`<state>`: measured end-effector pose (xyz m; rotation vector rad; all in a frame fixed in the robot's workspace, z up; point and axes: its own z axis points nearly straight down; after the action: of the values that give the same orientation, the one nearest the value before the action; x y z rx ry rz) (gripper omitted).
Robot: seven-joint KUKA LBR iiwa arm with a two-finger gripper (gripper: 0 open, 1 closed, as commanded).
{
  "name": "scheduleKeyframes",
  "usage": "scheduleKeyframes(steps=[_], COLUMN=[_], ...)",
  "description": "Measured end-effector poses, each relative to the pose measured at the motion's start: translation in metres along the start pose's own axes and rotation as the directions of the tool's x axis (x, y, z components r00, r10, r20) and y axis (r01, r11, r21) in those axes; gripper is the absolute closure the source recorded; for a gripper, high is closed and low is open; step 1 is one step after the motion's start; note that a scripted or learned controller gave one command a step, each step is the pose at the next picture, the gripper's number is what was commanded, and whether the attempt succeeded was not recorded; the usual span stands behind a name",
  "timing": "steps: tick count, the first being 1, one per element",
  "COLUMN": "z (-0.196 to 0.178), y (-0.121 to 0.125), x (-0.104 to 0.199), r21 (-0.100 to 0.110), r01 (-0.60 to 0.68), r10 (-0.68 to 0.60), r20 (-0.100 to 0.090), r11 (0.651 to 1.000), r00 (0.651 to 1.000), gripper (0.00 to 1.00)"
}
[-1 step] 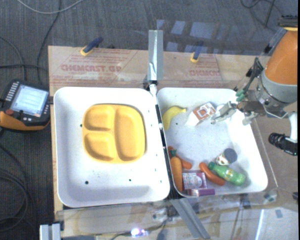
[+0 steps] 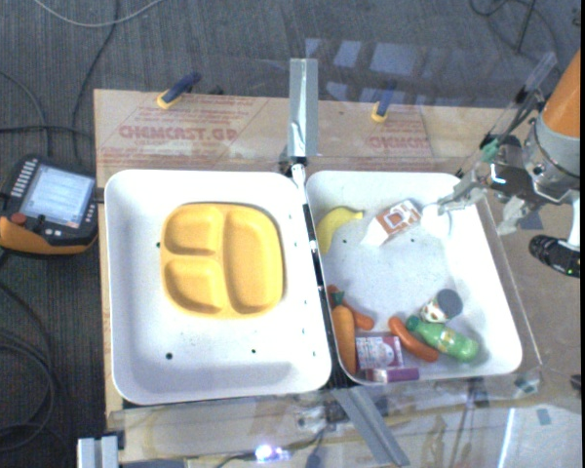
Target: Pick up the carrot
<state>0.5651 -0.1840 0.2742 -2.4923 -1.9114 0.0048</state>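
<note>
The carrot (image 2: 344, 337) is orange with a green top and lies along the left wall of the right bin (image 2: 502, 291), near its front corner. My gripper (image 2: 478, 211) hovers over the bin's back right corner, far from the carrot. Its fingers are spread open with nothing between them; one fingertip (image 2: 447, 203) points toward a small white and orange carton (image 2: 398, 220).
The right bin also holds a yellow fruit (image 2: 336, 224), a dark round piece (image 2: 449, 302), a green bottle-like toy (image 2: 448, 339), an orange-red sausage shape (image 2: 412, 340) and a pink packet (image 2: 383, 355) beside the carrot. The left bin (image 2: 136, 359) holds a yellow divided tray (image 2: 224, 258).
</note>
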Motion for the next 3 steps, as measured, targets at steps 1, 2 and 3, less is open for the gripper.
scheduleKeyframes(steps=[1, 2, 3], z=[0.058, 0.067, 0.063], y=[-0.085, -0.081, -0.052], x=[0.067, 0.103, 0.093], r21=[0.001, 0.002, 0.002], r01=[0.332, 0.222, 0.070], r10=[-0.332, -0.222, -0.070], r20=[-0.003, -0.002, -0.001], r11=[0.943, 0.975, 0.998], r00=[0.943, 0.975, 0.998], gripper=[0.00, 0.00, 0.00])
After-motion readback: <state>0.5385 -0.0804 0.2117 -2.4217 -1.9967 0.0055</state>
